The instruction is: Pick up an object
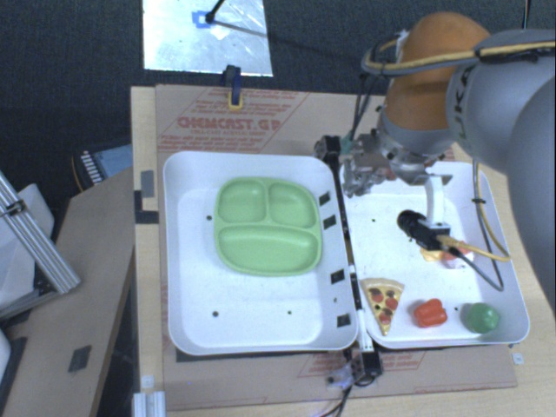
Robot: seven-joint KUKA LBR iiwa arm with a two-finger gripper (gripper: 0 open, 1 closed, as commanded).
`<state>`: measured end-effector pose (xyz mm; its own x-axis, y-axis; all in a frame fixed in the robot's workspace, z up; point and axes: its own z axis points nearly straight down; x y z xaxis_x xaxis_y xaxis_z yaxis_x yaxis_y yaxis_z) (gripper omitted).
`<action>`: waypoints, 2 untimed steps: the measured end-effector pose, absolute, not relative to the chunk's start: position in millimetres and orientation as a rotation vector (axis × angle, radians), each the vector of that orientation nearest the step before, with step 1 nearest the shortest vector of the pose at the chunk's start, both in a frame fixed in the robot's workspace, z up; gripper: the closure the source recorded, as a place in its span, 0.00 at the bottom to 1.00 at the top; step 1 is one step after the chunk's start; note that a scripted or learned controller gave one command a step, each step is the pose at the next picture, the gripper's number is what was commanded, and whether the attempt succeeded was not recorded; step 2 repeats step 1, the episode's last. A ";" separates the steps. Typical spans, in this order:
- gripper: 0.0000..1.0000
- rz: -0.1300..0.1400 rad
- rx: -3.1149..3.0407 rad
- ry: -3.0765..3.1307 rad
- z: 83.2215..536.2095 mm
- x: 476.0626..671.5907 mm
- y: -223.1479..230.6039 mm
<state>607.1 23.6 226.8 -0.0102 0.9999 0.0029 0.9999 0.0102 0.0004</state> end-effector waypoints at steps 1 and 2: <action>1.00 -0.005 -2.209 -2.232 235.2 601.0 75.9; 1.00 -0.005 -2.209 -2.232 235.2 601.0 75.9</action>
